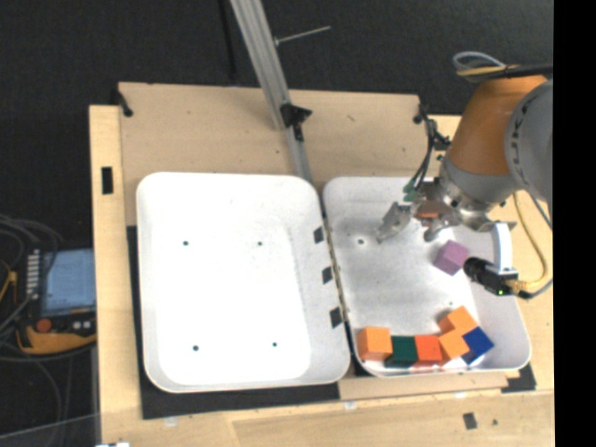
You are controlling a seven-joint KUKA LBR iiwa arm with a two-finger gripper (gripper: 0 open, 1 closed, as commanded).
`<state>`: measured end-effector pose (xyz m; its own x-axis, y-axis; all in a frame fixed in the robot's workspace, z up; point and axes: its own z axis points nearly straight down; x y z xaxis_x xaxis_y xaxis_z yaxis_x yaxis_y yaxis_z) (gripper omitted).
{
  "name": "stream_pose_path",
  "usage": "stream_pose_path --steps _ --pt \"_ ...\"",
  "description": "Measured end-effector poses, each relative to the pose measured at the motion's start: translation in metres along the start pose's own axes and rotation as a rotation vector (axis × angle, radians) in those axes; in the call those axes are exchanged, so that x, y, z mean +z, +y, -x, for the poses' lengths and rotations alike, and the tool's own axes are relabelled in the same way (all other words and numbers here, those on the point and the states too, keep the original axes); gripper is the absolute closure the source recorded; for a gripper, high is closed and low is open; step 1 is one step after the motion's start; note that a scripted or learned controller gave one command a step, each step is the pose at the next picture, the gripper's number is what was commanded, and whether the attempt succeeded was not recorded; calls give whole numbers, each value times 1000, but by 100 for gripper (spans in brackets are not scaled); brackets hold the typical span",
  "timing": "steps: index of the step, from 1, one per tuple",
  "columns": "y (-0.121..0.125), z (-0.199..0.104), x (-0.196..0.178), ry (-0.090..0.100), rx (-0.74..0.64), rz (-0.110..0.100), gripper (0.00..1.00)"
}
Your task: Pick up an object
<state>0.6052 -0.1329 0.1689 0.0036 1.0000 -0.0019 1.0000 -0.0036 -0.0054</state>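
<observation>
Grey two-finger tool (414, 223) hovering over upper part of right shallow white plastic bin (391, 277), fingers spread wide, gripping nothing.

Nearest candidate: small purple foam cube (451, 256), lying alone on bin floor just below and right of tool, apart from fingers.

Other blocks crowding bin's near edge: orange cube (375, 341), green cube (403, 349), blue cube (477, 342); exact count hard to judge, probably more orange ones between.

Advice: centring over purple cube, aligning fingers with flat faces, descending straight, closing only once both sides are bracketed. Avoiding packed row: no finger room.
</observation>
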Motion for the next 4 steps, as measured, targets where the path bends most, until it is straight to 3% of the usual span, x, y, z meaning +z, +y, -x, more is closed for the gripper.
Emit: stream_pose_path --steps 1,2,3,4 --pt "-5 -7 50 1 3 1 0" --pt "-5 -6 72 -1 2 6 0" --pt "-4 -5 60 1 10 11 100" --pt "-2 -8 -4 1 -5 13 100"
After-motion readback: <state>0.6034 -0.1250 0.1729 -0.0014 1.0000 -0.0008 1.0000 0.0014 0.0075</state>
